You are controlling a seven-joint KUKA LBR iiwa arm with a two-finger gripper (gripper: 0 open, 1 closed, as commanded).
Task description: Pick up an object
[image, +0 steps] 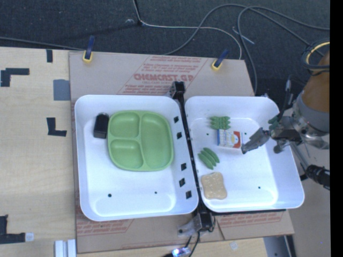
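Note:
My gripper hangs over the right side of the right bin, open, with nothing between its fingers. One dark fingertip points down-left, just right of a small white box with blue and red print. Above that box lies a green leafy piece. A green pea pod rests below and left of the box. A tan slice of bread sits near the bin's front-left corner.
The left bin holds a green divided plate with a black block at its left. A black divider runs between the bins. Cables cross the dark floor behind the bench.

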